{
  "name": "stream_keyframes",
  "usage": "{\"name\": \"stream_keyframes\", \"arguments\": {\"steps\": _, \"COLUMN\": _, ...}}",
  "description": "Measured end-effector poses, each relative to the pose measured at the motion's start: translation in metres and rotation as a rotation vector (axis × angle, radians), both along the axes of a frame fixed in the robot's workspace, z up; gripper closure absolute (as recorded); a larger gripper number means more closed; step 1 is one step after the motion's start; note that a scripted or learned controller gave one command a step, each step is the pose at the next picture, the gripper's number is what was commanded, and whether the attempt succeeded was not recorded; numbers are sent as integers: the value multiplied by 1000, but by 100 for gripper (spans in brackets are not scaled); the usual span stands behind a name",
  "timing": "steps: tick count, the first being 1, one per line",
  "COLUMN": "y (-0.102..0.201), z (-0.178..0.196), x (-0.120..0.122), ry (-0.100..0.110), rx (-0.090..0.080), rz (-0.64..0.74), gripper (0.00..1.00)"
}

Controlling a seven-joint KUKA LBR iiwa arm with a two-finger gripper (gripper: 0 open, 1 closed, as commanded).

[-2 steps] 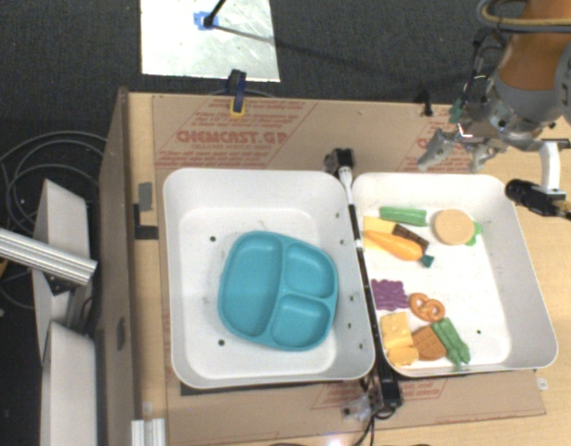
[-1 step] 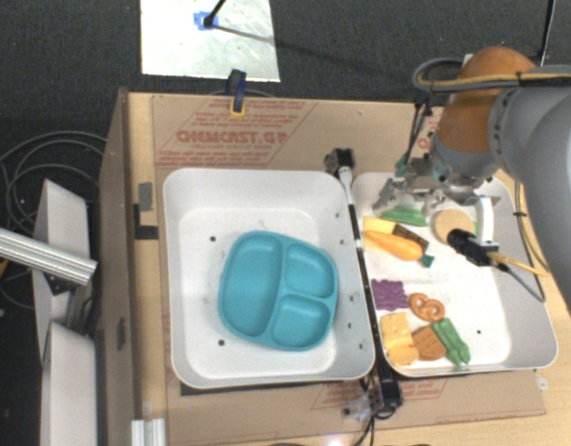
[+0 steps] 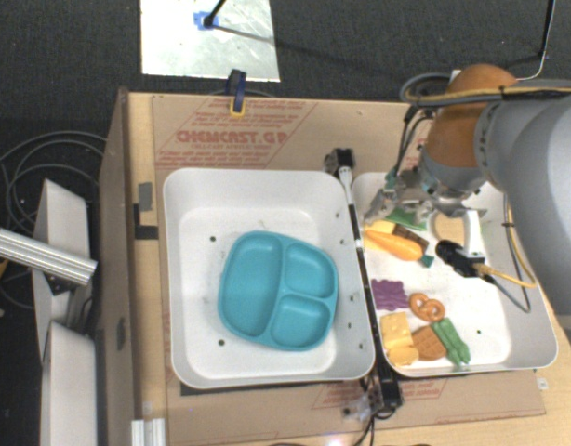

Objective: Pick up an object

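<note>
Lying just below the jaws (image 3: 406,203), whose state is unclear, an orange carrot (image 3: 393,242).

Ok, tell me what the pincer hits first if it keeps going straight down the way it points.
Most likely the orange carrot-like toy just under the pincer in the right bin; depth is hard to judge from this slanted view.
</note>
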State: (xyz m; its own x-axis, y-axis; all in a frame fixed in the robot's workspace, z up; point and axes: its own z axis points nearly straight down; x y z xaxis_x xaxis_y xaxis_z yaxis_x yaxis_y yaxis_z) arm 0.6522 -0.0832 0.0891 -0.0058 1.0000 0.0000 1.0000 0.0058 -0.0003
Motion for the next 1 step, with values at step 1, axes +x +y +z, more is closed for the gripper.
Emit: {"name": "stream_keyframes", "arguments": {"steps": 1, "y": -15, "z": -2, "x": -9, "ry": -9, "rx": -1, "rz": -3, "gripper": 0}}
